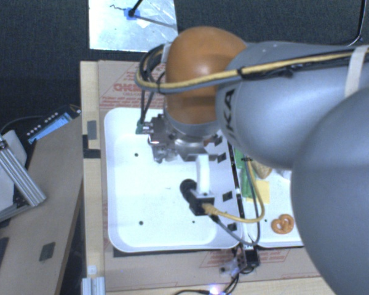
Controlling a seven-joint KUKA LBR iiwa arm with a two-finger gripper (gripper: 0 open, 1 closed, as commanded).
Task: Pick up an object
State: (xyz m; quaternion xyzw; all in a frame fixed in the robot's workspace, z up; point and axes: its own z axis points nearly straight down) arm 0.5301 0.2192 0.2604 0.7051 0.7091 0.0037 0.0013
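Note:
My gripper (pixel 165 151) hangs over the upper middle of the left white bin (pixel 126 183), under the orange band of the wrist, and the wrist's bulk covers its tips. A brown pretzel-shaped piece (pixel 283 224) lies in the right bin (pixel 277 241) near its front edge. Further back in that bin, a yellow and green item (pixel 259 191) and a tan item (pixel 262 170) peek out beside the arm. Nothing shows in the gripper's grasp.
The grey arm covers most of the right bin and the right half of the view. Both bins rest on a cardboard sheet (pixel 120 88). A shiny foil sheet (pixel 132 17) lies behind them. Metal rails (pixel 15 171) stand at the left.

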